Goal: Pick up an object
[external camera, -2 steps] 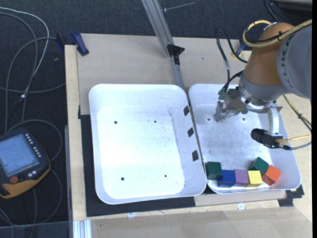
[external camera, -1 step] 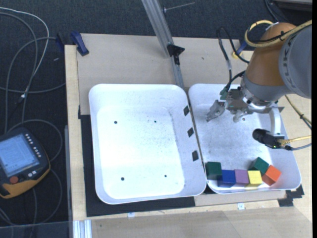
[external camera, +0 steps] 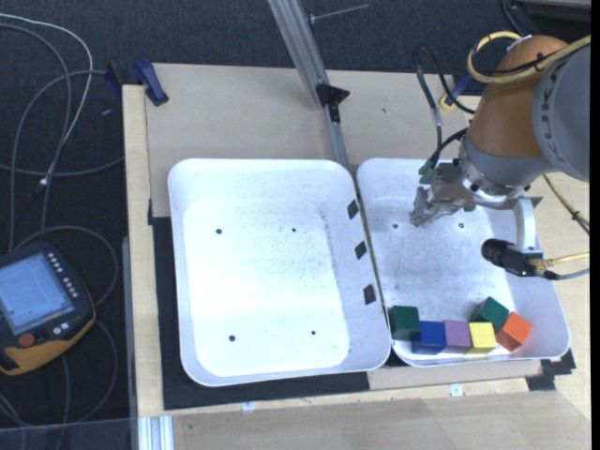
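Teach pendant (external camera: 37, 300): grey and orange handset with a lit screen, on the dark floor off the bench's left edge, among loose cables.

Bench (external camera: 234, 111): tan top carrying both bins; a blue clip (external camera: 150, 81) lies at its far left corner.

Left bin (external camera: 187, 195): shallow, white, speckled with dark marks, four small dark dots near its corners.

Metal post (external camera: 298, 36): silver bar running at a slant from the far edge of the bench down to the gap between the bins.

Right bin (external camera: 394, 195): shallow, white, touching the left bin along their shared side, where small black tabs sit.

Blocks, in a row along the right bin's near edge, left to right: dark green block (external camera: 405, 321) at the near left corner; blue block (external camera: 432, 335) touching it; purple block (external camera: 457, 334); yellow block (external camera: 481, 335); second green block (external camera: 493, 310) just behind the yellow one; orange block (external camera: 515, 330) at the near right corner. All rest on the bin floor.

Gripper (external camera: 421, 216): hangs over the far half of the right bin, well apart from the row of blocks, nothing between its fingers. Whether the fingers stand apart or together cannot be told.

Arm (external camera: 511, 111): grey with an orange band, reaching in over the bin's far right corner, cables looped about it.
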Controlling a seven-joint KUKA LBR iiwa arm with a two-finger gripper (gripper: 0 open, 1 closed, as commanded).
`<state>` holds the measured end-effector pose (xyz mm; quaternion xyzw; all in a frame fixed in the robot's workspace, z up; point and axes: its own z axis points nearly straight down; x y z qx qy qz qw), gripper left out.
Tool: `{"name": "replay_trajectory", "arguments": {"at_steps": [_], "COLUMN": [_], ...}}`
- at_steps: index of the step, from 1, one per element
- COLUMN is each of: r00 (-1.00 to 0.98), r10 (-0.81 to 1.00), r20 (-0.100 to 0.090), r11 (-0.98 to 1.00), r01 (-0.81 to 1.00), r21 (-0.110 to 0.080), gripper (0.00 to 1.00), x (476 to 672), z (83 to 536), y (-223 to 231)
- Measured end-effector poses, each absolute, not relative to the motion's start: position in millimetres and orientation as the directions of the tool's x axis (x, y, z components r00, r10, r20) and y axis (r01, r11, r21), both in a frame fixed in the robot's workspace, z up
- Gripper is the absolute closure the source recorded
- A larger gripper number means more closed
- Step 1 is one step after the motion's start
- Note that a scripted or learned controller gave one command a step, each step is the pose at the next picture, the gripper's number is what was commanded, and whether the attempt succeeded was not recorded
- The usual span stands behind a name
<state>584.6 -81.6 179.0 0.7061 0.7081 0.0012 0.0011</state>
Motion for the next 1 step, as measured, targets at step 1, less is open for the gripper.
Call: {"name": "replay_trajectory", "arguments": {"at_steps": [1], "r00": [-0.003], "r10": [1.0], "r20": [0.0], "r11": [0.003], "r01": [1.0], "r21": [0.01], "gripper": [1.0], "x": [586.6], "z": [283.4], "y": [-67.9]}}
